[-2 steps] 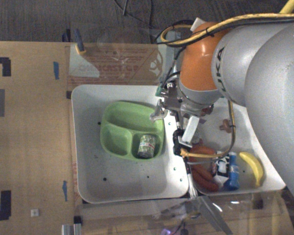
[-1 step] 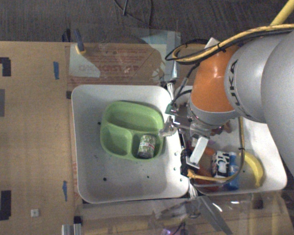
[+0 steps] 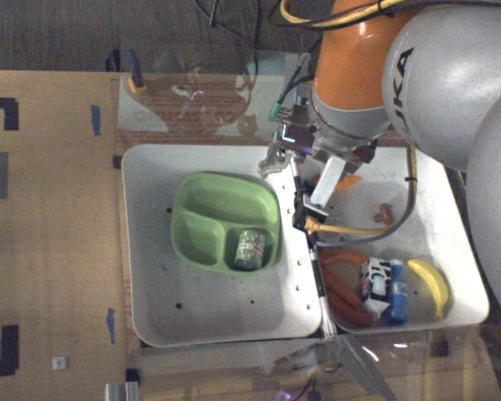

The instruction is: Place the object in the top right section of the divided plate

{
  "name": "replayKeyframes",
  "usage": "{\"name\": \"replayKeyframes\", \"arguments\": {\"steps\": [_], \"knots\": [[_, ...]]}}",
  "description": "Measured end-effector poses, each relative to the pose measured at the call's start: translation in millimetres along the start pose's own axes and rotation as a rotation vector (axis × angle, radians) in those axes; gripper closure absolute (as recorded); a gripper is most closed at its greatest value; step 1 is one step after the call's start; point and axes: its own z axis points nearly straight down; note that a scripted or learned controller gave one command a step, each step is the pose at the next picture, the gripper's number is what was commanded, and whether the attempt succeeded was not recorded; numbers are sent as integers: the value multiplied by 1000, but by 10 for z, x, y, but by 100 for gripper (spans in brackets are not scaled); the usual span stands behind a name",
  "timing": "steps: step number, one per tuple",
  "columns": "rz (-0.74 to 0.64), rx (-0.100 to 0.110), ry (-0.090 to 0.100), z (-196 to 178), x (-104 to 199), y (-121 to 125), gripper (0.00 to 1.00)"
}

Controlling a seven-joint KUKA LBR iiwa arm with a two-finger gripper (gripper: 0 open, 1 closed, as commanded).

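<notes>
Brown bench top carries two white bins side by side. From the overhead camera, the left bin point(image 3: 150, 307) holds a green divided plate point(image 3: 221, 199). A small jar point(image 3: 250, 249), likely the task's object, sits in the plate's lower right compartment. It looks light, rigid and smooth-sided, so it may slip or roll; I would grip it across the body. The gripper point(image 3: 273, 161) hovers by the plate's upper right rim; apart or together, I cannot tell. The bin's right wall is close there, while bare floor lies left of the plate.

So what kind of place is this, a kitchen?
Probably a robot test lab, not a kitchen. A big grey and orange robot arm reaches over two white bins on a taped wooden bench, holding a banana and a green plate.
</notes>
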Motion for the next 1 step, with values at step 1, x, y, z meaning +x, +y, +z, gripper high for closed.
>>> {"name": "replayKeyframes", "arguments": {"steps": [1], "knots": [[-33, -1, 0, -172, -79, 785, 0]]}}
